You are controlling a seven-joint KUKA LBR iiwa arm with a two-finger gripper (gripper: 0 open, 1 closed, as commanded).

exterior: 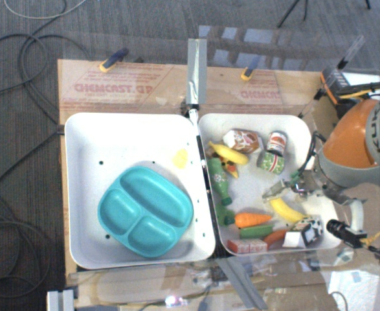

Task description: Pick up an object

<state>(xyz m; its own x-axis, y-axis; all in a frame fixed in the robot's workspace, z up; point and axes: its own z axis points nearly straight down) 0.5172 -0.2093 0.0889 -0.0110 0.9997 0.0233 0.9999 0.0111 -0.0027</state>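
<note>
The nearest candidate, a yellow banana, lies in the right bin, just below the claw. The claw appears spread, pinching nothing. Step in hand: approach; next, descend and close on the fruit. Count: two bananas, one carrot, one teal tray in the left bin.

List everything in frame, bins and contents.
bins: 2, white, side by side on the bench
divided plate: 1, teal, left bin
yellow piece: 1, left bin, near the divider
bananas: 2, yellow, right bin, one upper left, one lower right
carrot: 1, orange, right bin, front
bottle: 1, green, right bin, left wall
can: 1, red and green, right bin, back
clamps: 2, yellow, back board
arm: 1, grey and orange, right
gripper: 1, over right bin
</note>
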